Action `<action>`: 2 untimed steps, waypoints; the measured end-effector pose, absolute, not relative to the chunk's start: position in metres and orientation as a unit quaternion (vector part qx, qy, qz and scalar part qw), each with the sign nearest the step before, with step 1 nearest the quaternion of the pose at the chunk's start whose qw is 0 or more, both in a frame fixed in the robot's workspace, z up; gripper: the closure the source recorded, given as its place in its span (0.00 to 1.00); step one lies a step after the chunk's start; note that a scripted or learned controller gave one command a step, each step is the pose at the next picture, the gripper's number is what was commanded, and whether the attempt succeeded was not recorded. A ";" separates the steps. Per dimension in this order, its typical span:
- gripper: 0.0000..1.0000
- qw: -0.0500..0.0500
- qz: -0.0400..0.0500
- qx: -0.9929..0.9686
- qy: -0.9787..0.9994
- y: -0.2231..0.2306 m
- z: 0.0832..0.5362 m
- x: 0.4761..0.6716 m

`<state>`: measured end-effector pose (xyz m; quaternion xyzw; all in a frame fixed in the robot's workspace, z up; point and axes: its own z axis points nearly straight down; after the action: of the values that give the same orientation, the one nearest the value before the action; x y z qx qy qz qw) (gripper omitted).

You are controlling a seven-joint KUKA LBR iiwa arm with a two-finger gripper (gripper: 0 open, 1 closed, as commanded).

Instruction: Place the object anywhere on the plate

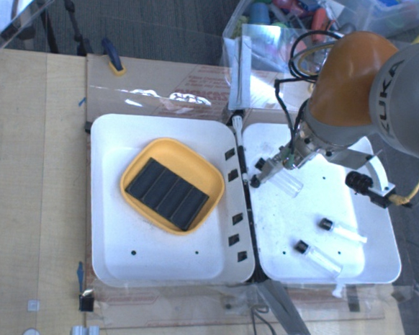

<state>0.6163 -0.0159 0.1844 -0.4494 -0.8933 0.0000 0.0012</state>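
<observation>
The wooden bench (pixel 20 184) bears two white bins (pixel 108 256) side by side.

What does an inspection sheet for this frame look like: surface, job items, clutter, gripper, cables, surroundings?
Surface: two white bins, left bin and right bin, side by side on a wooden bench.
Job's things: yellow plate in the left bin, a dark ribbed slab already on it; two clear tubes with black caps in the right bin.
Clutter: nothing seen.
Gripper: gripper low over the right bin's left part; jaws' state unclear.
Cables: black cable loops by the wrist.
Surroundings: clear box of coloured items behind.
</observation>
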 end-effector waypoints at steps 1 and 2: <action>1.00 -0.002 -0.001 -0.370 -0.929 0.022 0.185 0.665; 1.00 0.000 -0.001 -0.242 -0.970 0.077 0.185 0.618</action>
<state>0.6182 0.0768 0.1850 -0.2415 -0.9704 -0.0007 -0.0001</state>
